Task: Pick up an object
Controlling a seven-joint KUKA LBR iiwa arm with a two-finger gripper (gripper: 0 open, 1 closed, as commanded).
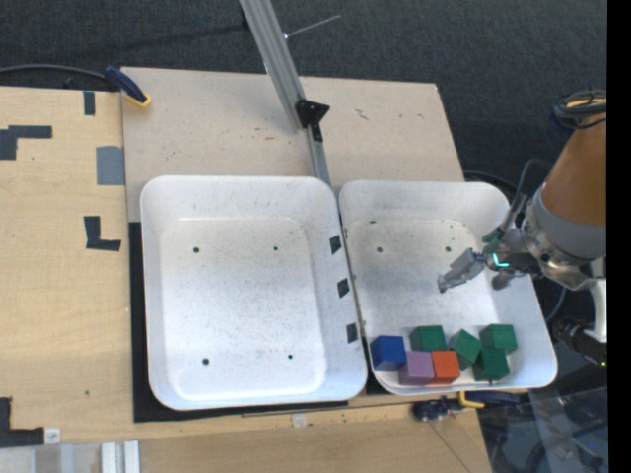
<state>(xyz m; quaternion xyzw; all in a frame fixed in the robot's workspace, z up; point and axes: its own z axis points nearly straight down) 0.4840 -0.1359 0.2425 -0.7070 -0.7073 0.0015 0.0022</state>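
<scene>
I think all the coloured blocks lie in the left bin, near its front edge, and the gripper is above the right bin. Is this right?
Not quite. The camera view shows the coloured blocks in the right bin, near its front edge, not in the left bin. The rest stands: the gripper is above the right bin.

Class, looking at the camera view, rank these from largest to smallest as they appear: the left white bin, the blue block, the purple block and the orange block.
1. Left white bin, by far the largest.
2. Blue block, slightly bigger-looking.
3. Purple block and orange block: too alike to rank.
</scene>
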